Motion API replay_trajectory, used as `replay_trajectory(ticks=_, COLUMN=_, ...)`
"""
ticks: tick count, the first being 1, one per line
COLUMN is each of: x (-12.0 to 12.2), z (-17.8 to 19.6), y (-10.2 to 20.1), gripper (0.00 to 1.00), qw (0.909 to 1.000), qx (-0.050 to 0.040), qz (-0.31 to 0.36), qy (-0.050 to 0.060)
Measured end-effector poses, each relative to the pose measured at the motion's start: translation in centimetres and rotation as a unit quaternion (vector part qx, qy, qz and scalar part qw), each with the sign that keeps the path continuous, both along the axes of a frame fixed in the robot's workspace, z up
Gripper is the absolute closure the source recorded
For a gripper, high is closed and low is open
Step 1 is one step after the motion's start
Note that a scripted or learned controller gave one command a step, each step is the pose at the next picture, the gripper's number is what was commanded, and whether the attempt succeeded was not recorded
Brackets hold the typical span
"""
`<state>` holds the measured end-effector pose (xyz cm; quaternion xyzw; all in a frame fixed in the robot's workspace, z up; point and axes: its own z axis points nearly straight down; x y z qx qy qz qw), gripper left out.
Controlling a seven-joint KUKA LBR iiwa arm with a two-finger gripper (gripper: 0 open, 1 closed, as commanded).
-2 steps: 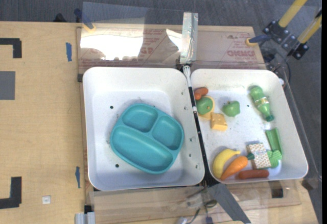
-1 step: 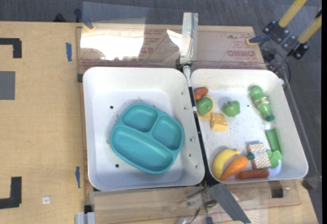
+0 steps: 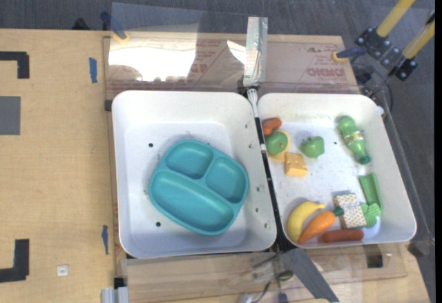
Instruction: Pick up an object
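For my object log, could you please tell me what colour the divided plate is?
Teal; the divided plate shows best in the camera view.

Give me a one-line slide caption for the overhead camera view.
Teal divided plate in the left bin; toy foods, including a banana and carrot, in the right bin.

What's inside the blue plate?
Nothing that I can see: the blue plate shows three bare sections. It lies in the left bin; the bin floor under it is covered.

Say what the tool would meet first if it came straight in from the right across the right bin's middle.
Travelling low, the right bin's outer wall first; clearing that, probably the green bottle or the green stick below it. Height is unclear.
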<state>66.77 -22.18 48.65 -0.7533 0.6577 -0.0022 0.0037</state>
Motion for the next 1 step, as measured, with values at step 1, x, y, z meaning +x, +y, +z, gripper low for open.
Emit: replay_trajectory(ticks=1, x=-0.01, z=-0.05, y=1.12, gripper=1.00, qw=0.9787, qx=-0.0010, qz=0.205, qy=0.001)
